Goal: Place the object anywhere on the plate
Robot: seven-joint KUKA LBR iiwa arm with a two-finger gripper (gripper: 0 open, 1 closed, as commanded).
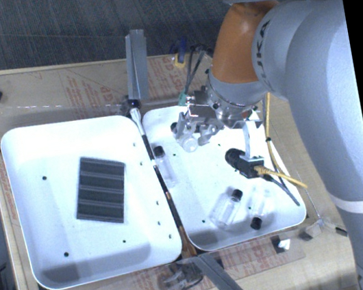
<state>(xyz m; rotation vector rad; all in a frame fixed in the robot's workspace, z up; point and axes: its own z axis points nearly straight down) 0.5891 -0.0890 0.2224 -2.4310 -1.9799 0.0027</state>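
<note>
A dark grey ribbed plate (pixel 102 189) lies flat in the left bin (pixel 23 155), tilted a little. Three clear small bottles with black caps lie in the right bin (pixel 205 241). One bottle (pixel 164 165) rests against the bin's left wall. A second bottle (pixel 224 209) and a third bottle (pixel 257 212) lie near the front. My gripper (pixel 190 132) hangs over the back of the right bin, well to the right of the plate and behind the bottles. I see no bottle clearly held in it.
A grey metal bar (pixel 135 62) stands at the back between the bins, and another bar (pixel 219 280) lies at the front. The divider between the bins runs beside the first bottle. The big grey arm (pixel 310 83) covers the right side.
</note>
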